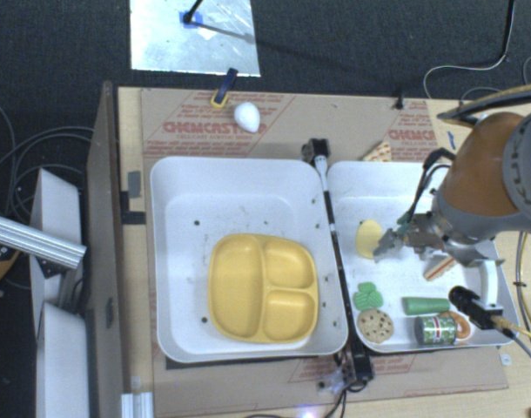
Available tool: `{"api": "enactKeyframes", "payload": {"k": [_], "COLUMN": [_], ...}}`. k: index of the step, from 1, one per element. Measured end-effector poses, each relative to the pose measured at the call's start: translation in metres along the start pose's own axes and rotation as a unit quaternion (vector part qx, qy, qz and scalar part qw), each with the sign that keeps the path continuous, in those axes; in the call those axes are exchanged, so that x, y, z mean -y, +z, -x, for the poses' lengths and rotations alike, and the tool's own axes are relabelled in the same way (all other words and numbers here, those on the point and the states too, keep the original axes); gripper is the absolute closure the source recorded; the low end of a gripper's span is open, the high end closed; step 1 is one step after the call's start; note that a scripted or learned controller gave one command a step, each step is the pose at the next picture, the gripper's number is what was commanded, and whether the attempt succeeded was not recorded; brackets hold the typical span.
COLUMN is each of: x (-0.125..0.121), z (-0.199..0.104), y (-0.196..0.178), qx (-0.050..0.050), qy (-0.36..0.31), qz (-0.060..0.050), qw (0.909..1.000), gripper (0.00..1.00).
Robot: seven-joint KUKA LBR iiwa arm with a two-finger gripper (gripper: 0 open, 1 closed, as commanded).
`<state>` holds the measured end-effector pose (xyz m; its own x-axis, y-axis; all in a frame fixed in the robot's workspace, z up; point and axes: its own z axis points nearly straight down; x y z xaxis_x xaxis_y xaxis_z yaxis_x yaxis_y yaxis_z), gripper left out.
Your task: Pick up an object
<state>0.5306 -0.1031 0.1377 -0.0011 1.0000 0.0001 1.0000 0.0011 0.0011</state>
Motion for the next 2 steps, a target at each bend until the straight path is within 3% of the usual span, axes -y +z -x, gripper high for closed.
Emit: {"api": "enactKeyframes", "payload": {"k": [1, 2], "x": [-0.028, -0.028], "z": [-0.020, -0.019], "y": [0.056, 0.043], "qx": [0.000, 0.000], "qy": [-0.002, -0.002], "qz": [0.000, 0.001], "qw": [1.0000, 1.0000], "gripper": [0.00, 1.00]}}
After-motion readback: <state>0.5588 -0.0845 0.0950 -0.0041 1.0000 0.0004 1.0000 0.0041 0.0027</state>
